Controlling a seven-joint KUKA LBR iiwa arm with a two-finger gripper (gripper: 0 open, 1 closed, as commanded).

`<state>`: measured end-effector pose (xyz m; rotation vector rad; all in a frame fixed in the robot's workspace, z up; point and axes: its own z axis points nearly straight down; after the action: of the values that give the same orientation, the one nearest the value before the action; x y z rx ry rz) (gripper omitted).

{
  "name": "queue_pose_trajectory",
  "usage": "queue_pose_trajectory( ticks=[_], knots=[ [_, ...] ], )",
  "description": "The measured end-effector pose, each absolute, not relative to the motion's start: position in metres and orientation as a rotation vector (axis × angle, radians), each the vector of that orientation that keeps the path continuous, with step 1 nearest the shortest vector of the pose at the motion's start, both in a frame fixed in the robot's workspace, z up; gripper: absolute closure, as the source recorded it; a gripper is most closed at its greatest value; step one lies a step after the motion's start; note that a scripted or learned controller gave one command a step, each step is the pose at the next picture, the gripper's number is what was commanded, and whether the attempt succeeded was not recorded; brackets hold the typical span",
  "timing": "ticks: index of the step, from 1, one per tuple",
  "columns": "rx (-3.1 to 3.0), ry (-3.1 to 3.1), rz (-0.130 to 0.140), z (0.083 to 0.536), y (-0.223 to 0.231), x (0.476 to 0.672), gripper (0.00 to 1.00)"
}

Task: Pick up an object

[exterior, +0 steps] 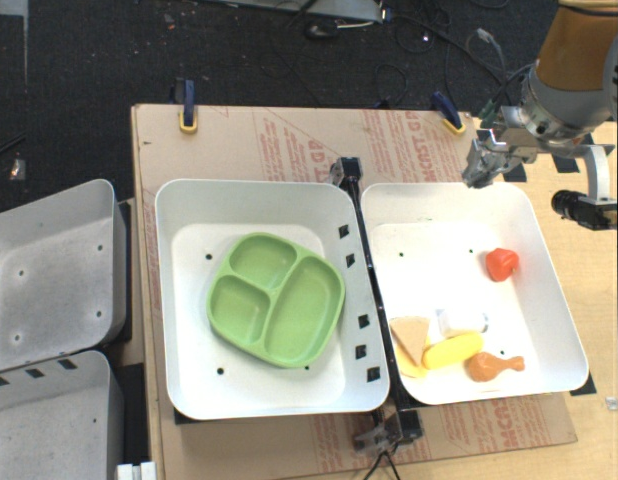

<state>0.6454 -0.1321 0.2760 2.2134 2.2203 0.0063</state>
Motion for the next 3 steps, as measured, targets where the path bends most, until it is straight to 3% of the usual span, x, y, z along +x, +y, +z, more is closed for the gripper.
queue_pose_trajectory(
  ticks=[3],
  knots=[
    [2.217,2.230,-0.003,0.248,0.001,0.567,1.00]
  ],
)
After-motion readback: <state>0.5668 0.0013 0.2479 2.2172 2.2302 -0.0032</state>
